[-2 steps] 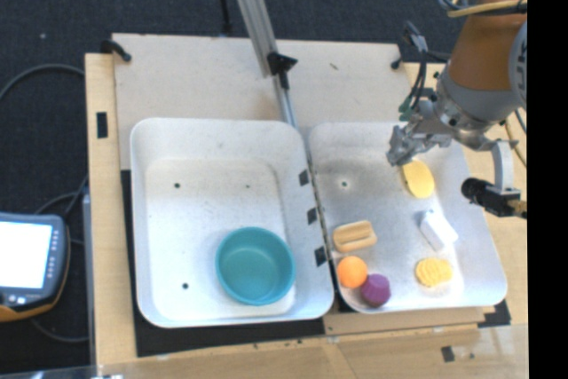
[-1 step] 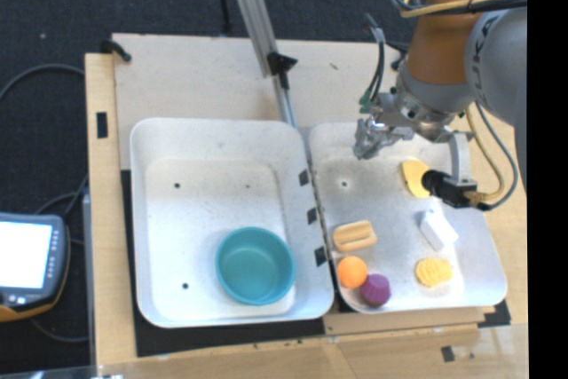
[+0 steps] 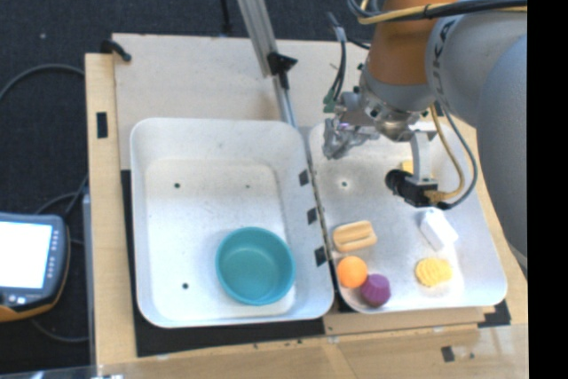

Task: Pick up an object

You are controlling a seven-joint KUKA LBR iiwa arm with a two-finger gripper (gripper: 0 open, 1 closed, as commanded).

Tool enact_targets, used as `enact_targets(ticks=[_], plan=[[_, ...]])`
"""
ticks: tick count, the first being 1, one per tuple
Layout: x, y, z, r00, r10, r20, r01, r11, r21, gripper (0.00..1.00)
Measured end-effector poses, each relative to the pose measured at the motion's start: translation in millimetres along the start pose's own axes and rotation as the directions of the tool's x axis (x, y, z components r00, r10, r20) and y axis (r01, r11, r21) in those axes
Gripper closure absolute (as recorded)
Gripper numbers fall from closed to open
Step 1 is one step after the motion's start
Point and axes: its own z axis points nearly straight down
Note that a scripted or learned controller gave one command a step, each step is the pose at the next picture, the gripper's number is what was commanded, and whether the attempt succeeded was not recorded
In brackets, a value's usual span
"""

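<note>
Arm [image 3: 461, 40] comes in from the right, orange band above the wrist, gripper [image 3: 337, 140] hanging over the far left corner of the right bin [image 3: 404, 191], close to the divide between the two bins. Can't tell from this angle how the gripper is set; the tip is small and blurred against the white floor. Nothing visibly in it.

Right bin contents, all at the near end, well apart from the gripper:
- tan bun-shaped piece [image 3: 354, 235] near the left wall
- orange ball [image 3: 352, 272] just in front of it, touching or almost touching a purple ball [image 3: 376, 288] to its right
- yellow ridged piece [image 3: 434, 272] further right
- white block [image 3: 437, 229] behind the yellow one, tilted

A black fitting with cable [image 3: 410, 187] hangs off the arm above the middle of the right bin.

Left bin [image 3: 177, 155]: one teal bowl [image 3: 255, 265], upright, near right part of the floor.

Both bins sit side by side on the tabletop [image 3: 195, 75]. A metal strut [image 3: 253, 4] runs slanting from the top down to the back of the bins. A screen device [image 3: 31, 262] sits off the left edge.
</note>
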Motion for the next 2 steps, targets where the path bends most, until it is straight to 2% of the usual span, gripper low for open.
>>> enact_targets(ticks=[2], plan=[[97.0, 35.1, -10.2, 1.000, -0.001, -0.001, 0.001, 1.000, -0.004, 1.00]])
